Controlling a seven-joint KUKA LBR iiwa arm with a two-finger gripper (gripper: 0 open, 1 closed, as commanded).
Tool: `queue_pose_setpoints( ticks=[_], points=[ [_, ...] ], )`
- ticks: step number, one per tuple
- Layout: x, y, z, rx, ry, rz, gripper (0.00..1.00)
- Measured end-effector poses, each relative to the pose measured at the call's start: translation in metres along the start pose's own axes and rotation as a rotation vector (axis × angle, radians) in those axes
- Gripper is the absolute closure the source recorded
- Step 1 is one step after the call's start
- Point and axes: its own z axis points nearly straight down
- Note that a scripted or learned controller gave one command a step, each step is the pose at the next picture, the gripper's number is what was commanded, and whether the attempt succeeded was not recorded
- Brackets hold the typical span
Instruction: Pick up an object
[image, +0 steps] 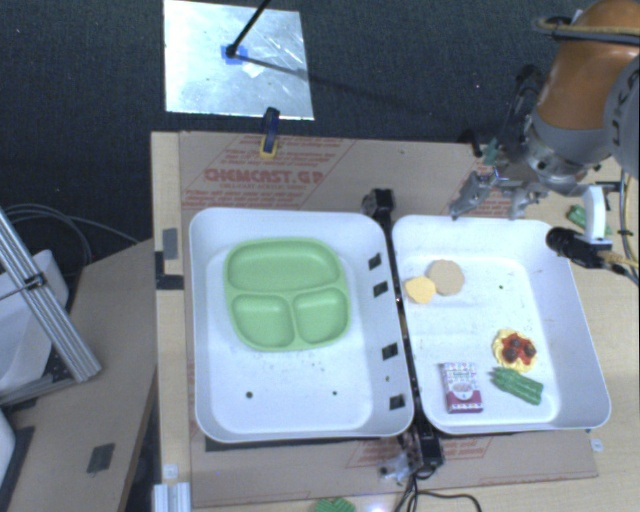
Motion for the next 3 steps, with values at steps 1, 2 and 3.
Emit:
queue_pose_setpoints(
  ticks=[1,2,3],
  points=[
    [-0.030,-0.050,0.081,0.009,0.001,0.005,0.00],
    [-0.008,-0.029,0.159,0.004,0.002,-0.002,0.00],
    [0.005,0.015,0.172,-0.004,0.001,-0.003,0.00]
  ],
)
